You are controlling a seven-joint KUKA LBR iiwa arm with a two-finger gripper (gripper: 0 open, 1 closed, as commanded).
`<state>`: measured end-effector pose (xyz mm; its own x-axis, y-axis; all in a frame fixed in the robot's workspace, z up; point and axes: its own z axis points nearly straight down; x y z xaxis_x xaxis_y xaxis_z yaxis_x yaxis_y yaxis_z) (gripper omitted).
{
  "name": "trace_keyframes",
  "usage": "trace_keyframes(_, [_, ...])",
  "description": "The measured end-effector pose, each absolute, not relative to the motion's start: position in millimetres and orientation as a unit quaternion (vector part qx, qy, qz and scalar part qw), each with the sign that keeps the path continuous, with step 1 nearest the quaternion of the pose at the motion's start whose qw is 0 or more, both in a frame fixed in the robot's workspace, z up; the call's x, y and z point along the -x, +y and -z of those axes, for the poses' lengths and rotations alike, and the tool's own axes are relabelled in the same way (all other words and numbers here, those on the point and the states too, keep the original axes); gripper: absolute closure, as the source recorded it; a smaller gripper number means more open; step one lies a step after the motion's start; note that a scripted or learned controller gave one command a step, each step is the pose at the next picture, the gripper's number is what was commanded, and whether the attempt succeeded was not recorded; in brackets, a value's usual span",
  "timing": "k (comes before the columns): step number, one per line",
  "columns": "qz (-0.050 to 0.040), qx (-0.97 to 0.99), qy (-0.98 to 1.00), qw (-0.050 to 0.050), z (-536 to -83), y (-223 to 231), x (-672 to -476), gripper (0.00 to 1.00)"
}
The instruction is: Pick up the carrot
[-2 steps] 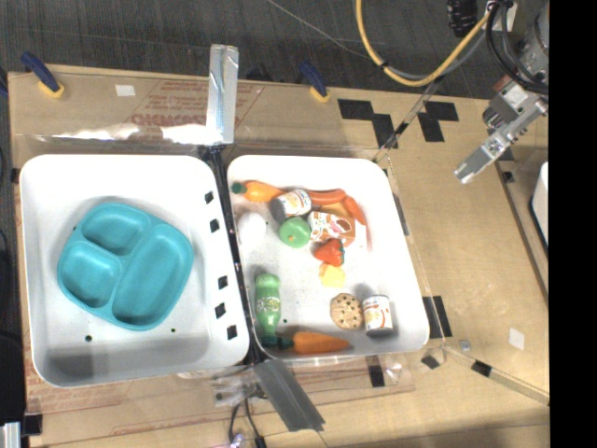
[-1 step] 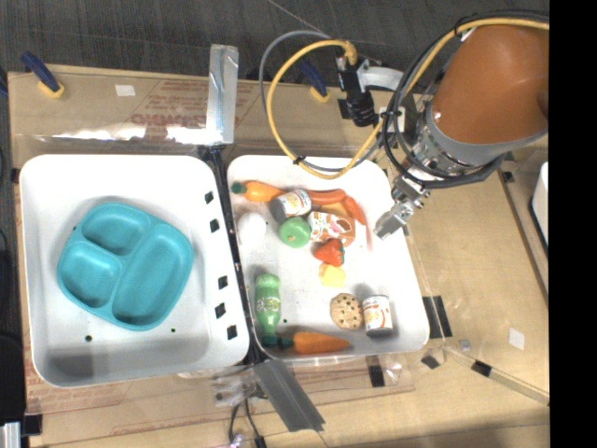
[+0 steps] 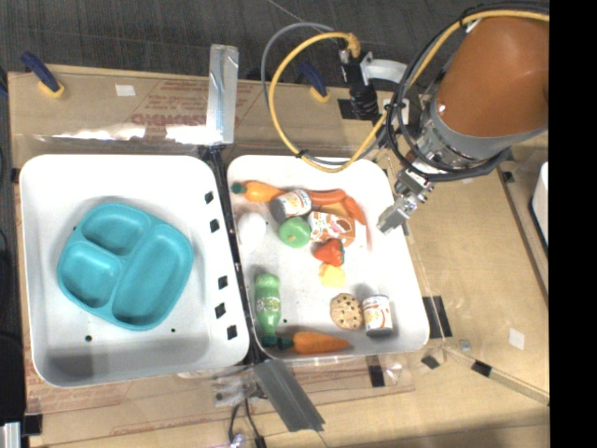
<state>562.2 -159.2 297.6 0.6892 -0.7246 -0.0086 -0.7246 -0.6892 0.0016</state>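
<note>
The left bin (image 3: 37, 250) holds a teal tray (image 3: 126, 264). In the right bin (image 3: 403, 278), one carrot (image 3: 317, 343) lies flat along the near wall, just beside a green bottle (image 3: 268, 299), with a cookie (image 3: 346, 312) and a small can (image 3: 376, 315) close behind it. Another carrot (image 3: 259, 191) sits at the far wall, touching a jar (image 3: 292, 203). The gripper (image 3: 399, 211) hangs over the bin's right rim, well apart from both, holding nothing; I cannot tell whether it is open. A good pick probably means straddling the near carrot across its width, clear of wall and bottle.
</note>
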Motion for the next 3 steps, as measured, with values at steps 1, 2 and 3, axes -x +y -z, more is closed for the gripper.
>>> trace_keyframes(1, [-0.0007, 0.963, 0.269, 0.001, -304.3, -135.4, -531.2, 1.0])
trace_keyframes(2, [0.0005, 0.987, 0.164, 0.001, -247.9, -210.2, -485.2, 1.0])
trace_keyframes(3, [0.0027, 0.995, 0.098, 0.003, -283.8, -157.0, -496.9, 1.0])
